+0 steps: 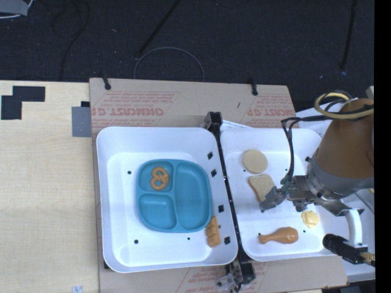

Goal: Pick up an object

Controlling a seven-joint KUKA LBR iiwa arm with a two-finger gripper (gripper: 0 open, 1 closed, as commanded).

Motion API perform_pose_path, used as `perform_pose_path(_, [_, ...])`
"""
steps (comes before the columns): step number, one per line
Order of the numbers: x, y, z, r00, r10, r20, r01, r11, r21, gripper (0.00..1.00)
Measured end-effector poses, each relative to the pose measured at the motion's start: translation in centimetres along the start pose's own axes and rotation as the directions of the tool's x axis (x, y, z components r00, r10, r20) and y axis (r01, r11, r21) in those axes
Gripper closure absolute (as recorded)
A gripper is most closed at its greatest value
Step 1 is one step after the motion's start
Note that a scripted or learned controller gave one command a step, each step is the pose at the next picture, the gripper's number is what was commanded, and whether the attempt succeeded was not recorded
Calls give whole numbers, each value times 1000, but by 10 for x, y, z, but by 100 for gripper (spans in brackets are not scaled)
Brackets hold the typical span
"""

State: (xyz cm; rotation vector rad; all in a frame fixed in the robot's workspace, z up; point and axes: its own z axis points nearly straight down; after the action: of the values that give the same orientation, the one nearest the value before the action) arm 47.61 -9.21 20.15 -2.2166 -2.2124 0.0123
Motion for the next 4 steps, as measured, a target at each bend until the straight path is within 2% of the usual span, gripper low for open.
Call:
perform_pose_path(1, [0, 2, -4, 1000, -1, 1, 1, 1000, -10, 0])
perform_pose_path(2, [-8, 7, 47, 1000, -1, -1, 1, 1000, -4, 0])
perform_pose_path(3, [-4, 4, 91, 1000, -2, -2, 2, 1000, -3, 0])
perform_pose_path(4, [-3, 4, 115, 1000, -1, 0, 1, 1000, -8, 0])
